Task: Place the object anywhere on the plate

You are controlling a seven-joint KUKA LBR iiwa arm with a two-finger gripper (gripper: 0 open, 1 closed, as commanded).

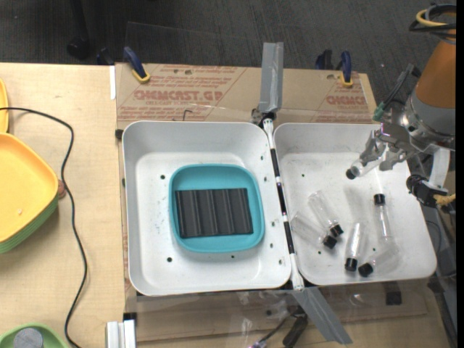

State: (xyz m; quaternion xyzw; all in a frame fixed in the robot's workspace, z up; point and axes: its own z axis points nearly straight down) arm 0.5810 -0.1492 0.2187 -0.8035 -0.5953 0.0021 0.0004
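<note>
One clear tube [360, 167] is sitting between the gripper's [375, 158] pinching fingers, needing a slow, level ride to the teal plate [215, 246].

**Arm poised at the right edge**

The grey arm [428, 114] reaches in from the right, its orange band [440, 78] sitting above the wrist. The gripper [362, 167] points down and leftward, with a small clear tube pinched between its fingers [373, 154].

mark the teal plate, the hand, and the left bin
teal plate [216, 242]: camera view, near rim.
hand [378, 154]: camera view, midway between its fingertips, above the right bin.
left bin [145, 216]: camera view, bare floor left of the plate.
</note>
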